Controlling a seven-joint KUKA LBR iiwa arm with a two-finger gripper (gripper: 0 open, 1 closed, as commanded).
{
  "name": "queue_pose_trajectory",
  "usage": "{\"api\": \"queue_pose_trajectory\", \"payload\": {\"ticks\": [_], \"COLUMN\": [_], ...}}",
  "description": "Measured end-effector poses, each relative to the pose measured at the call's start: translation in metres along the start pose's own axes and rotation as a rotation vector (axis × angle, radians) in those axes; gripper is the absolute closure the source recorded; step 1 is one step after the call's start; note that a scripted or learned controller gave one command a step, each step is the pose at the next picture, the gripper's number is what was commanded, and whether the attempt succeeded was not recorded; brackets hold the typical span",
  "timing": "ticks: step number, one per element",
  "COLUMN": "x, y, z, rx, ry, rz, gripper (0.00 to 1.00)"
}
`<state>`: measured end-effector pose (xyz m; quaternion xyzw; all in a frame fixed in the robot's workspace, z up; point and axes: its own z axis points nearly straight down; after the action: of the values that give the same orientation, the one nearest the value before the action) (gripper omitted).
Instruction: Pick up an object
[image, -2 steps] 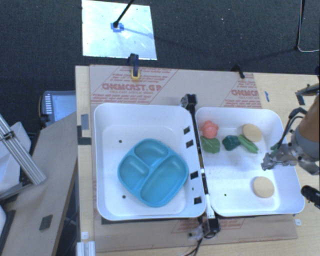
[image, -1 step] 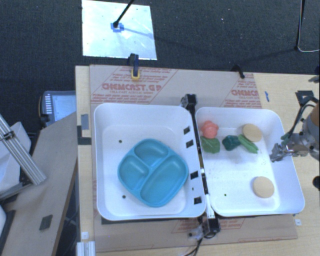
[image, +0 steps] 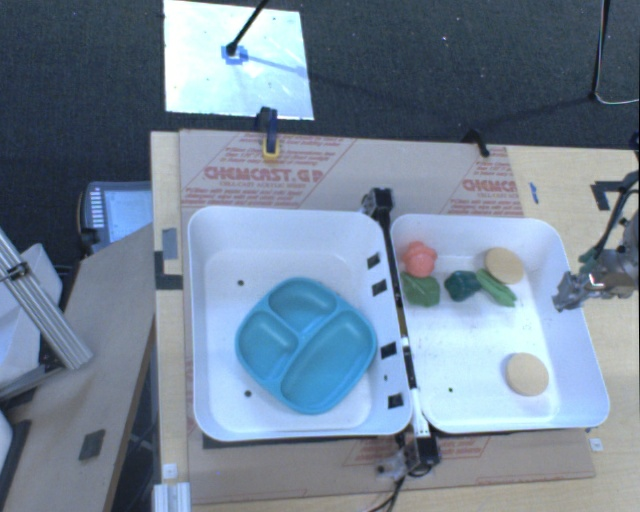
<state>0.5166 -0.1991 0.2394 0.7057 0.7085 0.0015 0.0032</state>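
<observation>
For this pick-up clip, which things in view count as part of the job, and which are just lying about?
Part of the job:
- gripper at the right bin's right rim
- pink piece
- green piece
- dark teal piece
- green strip
- tan disc
- tan round

Lying about:
- blue divided plate in the left bin
- cardboard sheet
- yellow clamp

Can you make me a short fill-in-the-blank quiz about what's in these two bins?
1. The blue divided plate lies in the ____ bin.
2. The plate has ____ compartments.
3. The end effector hangs over the right bin's ____ rim.
4. The pink toy sits just above a ____ one.

Missing words: left; three; right; green
</observation>
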Motion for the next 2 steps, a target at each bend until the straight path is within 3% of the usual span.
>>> {"api": "queue_pose_trajectory", "payload": {"ticks": [2], "x": [0.108], "y": [0.02], "z": [0.02], "rx": [0.005], "ry": [0.005], "rz": [-0.006], "gripper": [1.0]}}
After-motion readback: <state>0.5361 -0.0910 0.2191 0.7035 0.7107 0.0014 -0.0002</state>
